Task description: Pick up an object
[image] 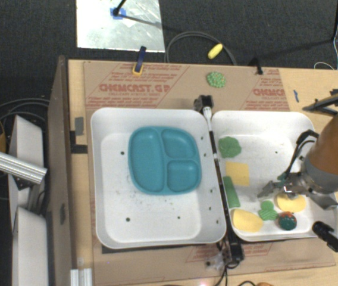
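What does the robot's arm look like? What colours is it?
The arm is fat and rounded, orange-brown on top and grey lower down by the wrist. A black cable loops along its side. At its tip sits a small metal gripper, shiny silver and dark, poking out over the right bin.

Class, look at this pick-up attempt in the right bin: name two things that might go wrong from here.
1. The hand hangs over tightly clustered pieces: a pale yellow piece, a small green piece and a teal-and-red ball. It may nudge or grab a neighbour.
2. The cluster sits near the bin's front wall, which may block a clean grasp.
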Tool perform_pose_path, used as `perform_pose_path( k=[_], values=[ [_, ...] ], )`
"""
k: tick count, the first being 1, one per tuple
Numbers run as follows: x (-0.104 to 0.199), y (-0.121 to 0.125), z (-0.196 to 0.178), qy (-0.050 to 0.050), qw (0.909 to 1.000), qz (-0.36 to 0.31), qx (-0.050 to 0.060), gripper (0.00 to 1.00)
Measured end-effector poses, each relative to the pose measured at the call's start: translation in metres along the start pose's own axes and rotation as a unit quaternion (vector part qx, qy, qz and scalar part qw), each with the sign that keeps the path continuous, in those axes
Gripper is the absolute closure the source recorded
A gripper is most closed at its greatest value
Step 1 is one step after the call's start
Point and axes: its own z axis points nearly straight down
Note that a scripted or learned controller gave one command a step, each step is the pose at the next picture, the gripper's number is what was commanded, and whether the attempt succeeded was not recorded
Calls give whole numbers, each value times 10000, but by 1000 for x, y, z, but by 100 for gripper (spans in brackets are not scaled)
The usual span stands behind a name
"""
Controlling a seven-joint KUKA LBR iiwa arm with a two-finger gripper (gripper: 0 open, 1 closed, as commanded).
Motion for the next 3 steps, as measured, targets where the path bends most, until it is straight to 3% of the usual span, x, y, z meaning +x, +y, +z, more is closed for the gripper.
perform_pose_path(
  k=[1,2,3],
  values=[
    [-5,2,-134,-36,10000,9,-78,0],
    [-51,-1,-107,-25,10000,49,-10,0],
    [3,-1,-10,11,10000,-2,26,0]
  ],
)
